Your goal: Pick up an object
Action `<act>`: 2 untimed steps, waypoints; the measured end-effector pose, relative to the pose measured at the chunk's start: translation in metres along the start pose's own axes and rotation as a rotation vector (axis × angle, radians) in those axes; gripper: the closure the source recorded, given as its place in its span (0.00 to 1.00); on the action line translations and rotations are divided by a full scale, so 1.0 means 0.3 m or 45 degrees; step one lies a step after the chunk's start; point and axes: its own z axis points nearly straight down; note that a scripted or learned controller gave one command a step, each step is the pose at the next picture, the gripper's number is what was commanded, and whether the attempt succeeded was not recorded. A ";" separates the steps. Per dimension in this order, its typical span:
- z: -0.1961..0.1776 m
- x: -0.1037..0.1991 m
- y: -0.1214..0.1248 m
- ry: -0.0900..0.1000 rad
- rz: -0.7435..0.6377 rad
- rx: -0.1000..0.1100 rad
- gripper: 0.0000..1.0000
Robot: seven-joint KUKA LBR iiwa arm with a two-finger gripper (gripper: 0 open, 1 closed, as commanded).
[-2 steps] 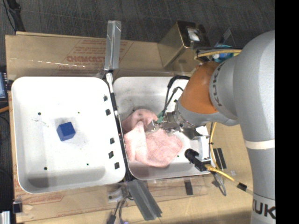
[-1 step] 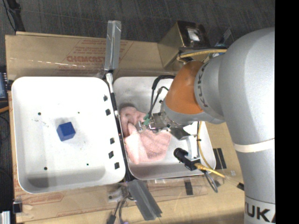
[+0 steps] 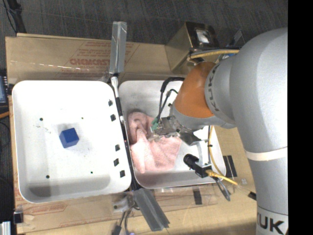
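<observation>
A crumpled pink cloth (image 3: 149, 146) lies in the right bin (image 3: 139, 89), against its left wall. My gripper (image 3: 157, 129) is low over the cloth's upper right part, reaching in from the right, and the wrist covers its tips. A blue cube (image 3: 69, 137) sits alone in the left bin (image 3: 58, 94), left of its middle.
A metal divider (image 3: 117, 48) runs between the two bins, with black clips along the shared wall. Brown cardboard (image 3: 63, 55) lies behind the bins. My grey arm with its orange band (image 3: 195, 94) overhangs the right half of the right bin.
</observation>
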 end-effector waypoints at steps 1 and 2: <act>0.000 0.000 0.000 -0.001 0.000 0.000 0.00; -0.031 0.001 0.001 -0.001 -0.002 0.004 1.00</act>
